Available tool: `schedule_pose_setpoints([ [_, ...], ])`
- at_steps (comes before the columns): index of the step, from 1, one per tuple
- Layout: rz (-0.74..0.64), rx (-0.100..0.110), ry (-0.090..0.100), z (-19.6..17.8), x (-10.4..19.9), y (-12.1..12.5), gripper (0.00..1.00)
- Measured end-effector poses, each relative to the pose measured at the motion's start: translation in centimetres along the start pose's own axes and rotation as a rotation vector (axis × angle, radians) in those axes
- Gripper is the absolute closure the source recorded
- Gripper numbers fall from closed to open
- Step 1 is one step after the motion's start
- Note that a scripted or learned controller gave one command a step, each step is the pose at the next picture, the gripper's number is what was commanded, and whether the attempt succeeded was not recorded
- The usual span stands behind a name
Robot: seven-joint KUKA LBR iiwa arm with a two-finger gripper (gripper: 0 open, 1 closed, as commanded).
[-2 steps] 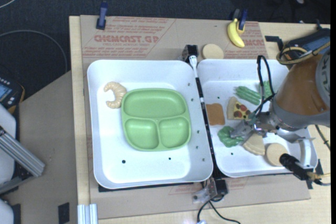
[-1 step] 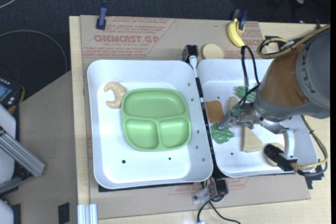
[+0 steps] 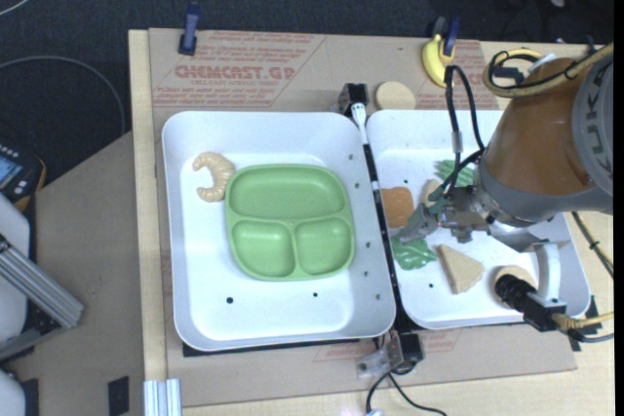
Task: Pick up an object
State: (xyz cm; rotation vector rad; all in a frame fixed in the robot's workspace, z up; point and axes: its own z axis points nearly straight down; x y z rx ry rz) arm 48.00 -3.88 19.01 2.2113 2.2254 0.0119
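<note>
My gripper (image 3: 426,217) hangs low over the left part of the right bin (image 3: 575,280), with the grey and orange arm (image 3: 546,146) behind it. Several toy foods lie around it. A brown bread-like piece (image 3: 396,205) is just to its left, and a green leafy piece (image 3: 412,254) lies just below it. A tan wedge (image 3: 460,269) rests to its lower right. A small yellowish piece (image 3: 432,190) and another green piece (image 3: 454,172) lie just above it, partly hidden by the arm. I see nothing between the gripper's tips.
The left bin (image 3: 185,209) holds a green divided plate (image 3: 290,221) and a tan croissant (image 3: 214,174) at its upper left. A black rail (image 3: 372,185) splits the two bins. A yellow clamp (image 3: 436,56) and a round tan disc (image 3: 395,95) sit behind the right bin.
</note>
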Motion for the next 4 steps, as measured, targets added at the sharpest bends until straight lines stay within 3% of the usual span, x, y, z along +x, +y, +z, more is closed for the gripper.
schedule_pose_setpoints([
  [1, 0.006, 0.005, -0.003, -0.5, -0.4, 0.0, 1.0],
  [2, -0.009, 0.002, 0.005, -8.4, 13.0, 0.2, 1.0],
  [3, 0.003, -0.012, 0.003, -30.1, 13.9, 0.4, 1.0],
  [4, 0.011, 0.019, -0.006, -18.9, 10.0, 0.8, 1.0],
])
